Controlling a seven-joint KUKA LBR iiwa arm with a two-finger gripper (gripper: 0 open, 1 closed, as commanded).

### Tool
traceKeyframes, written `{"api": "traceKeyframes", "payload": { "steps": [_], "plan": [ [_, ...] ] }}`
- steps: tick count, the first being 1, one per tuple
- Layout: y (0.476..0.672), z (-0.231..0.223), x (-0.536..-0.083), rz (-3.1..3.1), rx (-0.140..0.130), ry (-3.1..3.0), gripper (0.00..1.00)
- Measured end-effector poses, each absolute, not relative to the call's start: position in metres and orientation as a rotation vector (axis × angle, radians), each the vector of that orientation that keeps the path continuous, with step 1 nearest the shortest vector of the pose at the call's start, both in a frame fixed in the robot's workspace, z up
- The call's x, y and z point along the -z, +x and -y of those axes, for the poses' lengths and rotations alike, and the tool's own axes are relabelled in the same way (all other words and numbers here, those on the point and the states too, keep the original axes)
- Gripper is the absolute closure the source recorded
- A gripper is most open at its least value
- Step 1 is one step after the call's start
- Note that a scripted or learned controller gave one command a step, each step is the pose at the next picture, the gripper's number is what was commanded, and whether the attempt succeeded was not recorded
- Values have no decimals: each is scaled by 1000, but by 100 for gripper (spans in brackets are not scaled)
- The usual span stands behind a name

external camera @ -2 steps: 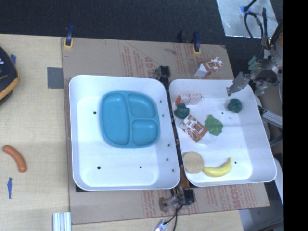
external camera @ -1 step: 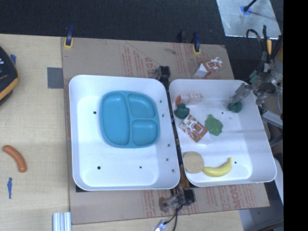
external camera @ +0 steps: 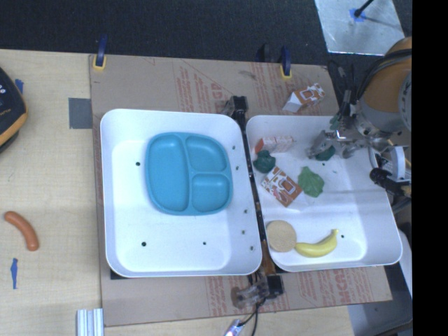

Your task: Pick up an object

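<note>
Camera view looks down on the surface [external camera: 49, 187], where two shallow white bins sit side by side on a sheet of cardboard. The left bin [external camera: 126, 250] carries a blue divided plate [external camera: 187, 172], lying flat toward its twelve o'clock half.

The right bin [external camera: 371, 236] has the clutter. Toward its six o'clock edge lies a yellow banana [external camera: 316, 246], and touching it at nine o'clock is a round tan cookie [external camera: 281, 235]. Near the bin's middle sits a green leafy toy [external camera: 311, 182], with a small red-and-white carton [external camera: 281, 187] just beside it at nine o'clock. A dark green lump [external camera: 264, 162] lies close to the bin's left wall, and a pale wrapped packet [external camera: 277, 143] is just at its twelve o'clock.

The arm comes in from three o'clock, its orange band [external camera: 386, 82] high at the edge. The claw [external camera: 329, 145] is down in the bin's twelve o'clock part, with a small dark teal object [external camera: 323, 153] right at its tip. I cannot tell whether the claw is apart or together, or whether that object is actually gripped.

Outside the bins, another small carton [external camera: 304, 97] rests on the cardboard at twelve o'clock of the right bin, and an orange sausage toy [external camera: 22, 229] lies far off at nine o'clock.
</note>
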State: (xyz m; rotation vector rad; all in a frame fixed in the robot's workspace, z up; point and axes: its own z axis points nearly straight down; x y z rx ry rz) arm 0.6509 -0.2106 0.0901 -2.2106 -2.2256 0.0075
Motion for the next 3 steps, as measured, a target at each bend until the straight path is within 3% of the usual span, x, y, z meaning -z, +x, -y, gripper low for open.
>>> {"api": "traceKeyframes", "payload": {
  "steps": [1,2,3],
  "plan": [
    [652,212,-103,2232,-6,-2210,100],
    [657,150,-185,2226,1,-2216,100],
    [656,108,-175,2226,-5,-2213,100]
  ]
}}
